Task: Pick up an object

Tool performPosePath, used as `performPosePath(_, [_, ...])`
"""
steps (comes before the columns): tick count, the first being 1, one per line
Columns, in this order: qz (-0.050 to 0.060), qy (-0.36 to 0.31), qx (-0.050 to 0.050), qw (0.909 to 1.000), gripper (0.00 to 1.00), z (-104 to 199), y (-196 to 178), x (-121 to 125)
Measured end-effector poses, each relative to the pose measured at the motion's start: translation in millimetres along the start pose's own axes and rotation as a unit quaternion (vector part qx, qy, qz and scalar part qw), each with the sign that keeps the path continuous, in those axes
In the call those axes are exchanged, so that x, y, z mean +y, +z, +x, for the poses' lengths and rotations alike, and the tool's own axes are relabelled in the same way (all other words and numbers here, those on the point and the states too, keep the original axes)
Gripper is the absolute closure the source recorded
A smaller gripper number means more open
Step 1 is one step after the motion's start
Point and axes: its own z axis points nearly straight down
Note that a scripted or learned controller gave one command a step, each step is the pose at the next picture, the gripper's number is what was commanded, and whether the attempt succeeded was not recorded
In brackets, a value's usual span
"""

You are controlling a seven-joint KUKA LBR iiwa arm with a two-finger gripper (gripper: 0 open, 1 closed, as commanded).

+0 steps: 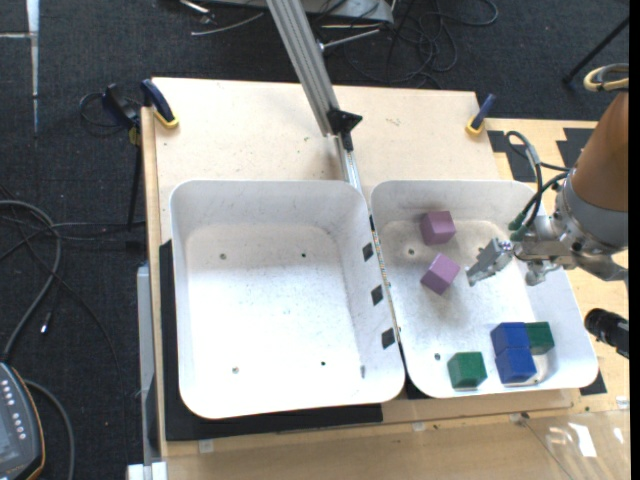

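Over the right-hand bin, toward the right of the frame, I am holding the gripper just beside the lower purple block, with nothing between its fingers that I can make out. Whether it is spread or pressed together I cannot tell from this slant.

That block is sitting tilted near the middle of the bin, apart from the upper purple block above it in the picture. My judgement is that it is the best target: it is nearest, and it has free space all round.

I am planning to centre over it, turn the wrist so the fingers line up with two flat faces rather than corners, then descend straight and close gently. A tilted cube may squirt out if pinched on an edge.

Down at the lower right, the blue block is touching a green block, with another green block close by. I am leaving that cluster alone, since crowding there invites a bad grasp.
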Motion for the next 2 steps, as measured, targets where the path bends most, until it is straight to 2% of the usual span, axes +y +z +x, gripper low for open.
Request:
performPosePath(1, [0.004, -0.001, 0.000, 1.0000, 0.00, -4, 147, 58])
performPosePath(2, [0.001, -0.001, 0.000, 1.0000, 0.00, 5, 178, 82])
